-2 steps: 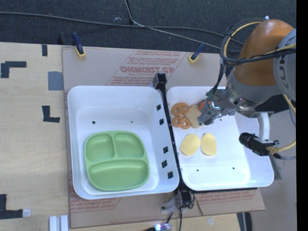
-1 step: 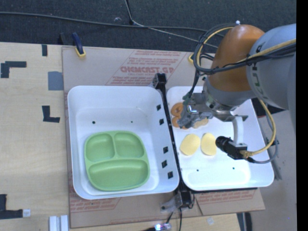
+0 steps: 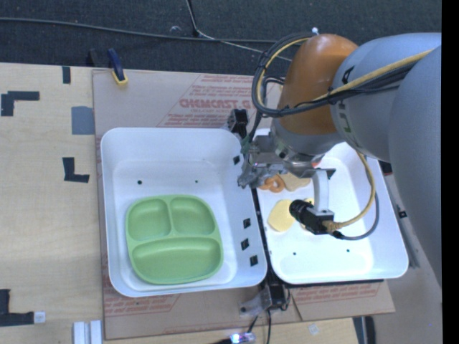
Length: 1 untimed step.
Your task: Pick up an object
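Looming over the right bin (image 3: 373, 264), my arm (image 3: 373, 84) hangs its gripper (image 3: 269, 167) at that bin's far left corner, just above an orange object (image 3: 272, 185), grip state I cannot tell.

Green tray (image 3: 174, 239), white bins (image 3: 172, 145), yellow obj. (image 3: 281, 216)

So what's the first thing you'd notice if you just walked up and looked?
The big grey arm with its orange band leans in from the right, over the right bin. Its tool hangs low at that bin's far left side, just above a yellow thing and a small orange thing. In the left bin lies a bright green plate with three sections.
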Each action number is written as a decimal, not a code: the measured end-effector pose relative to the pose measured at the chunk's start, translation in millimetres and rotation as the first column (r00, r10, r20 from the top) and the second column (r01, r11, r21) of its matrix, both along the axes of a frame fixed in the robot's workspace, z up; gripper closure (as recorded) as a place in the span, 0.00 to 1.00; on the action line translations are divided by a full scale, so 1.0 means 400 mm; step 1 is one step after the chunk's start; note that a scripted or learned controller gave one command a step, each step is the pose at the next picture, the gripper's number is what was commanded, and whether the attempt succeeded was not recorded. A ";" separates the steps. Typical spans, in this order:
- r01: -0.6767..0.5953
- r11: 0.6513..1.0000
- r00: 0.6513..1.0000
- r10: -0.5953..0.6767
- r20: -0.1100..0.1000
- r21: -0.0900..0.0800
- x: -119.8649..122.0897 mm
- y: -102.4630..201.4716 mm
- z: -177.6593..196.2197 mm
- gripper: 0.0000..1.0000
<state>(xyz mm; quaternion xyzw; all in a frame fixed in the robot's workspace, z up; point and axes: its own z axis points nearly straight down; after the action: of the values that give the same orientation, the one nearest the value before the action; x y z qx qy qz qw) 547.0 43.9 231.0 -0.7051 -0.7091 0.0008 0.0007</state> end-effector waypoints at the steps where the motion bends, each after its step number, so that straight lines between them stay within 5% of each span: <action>1: -0.001 1.000 1.000 0.001 0.000 0.001 -0.017 0.118 0.006 1.00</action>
<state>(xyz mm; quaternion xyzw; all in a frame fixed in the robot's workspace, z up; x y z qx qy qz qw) 540.2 91.2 233.4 -0.7047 -0.7095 0.0003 0.0011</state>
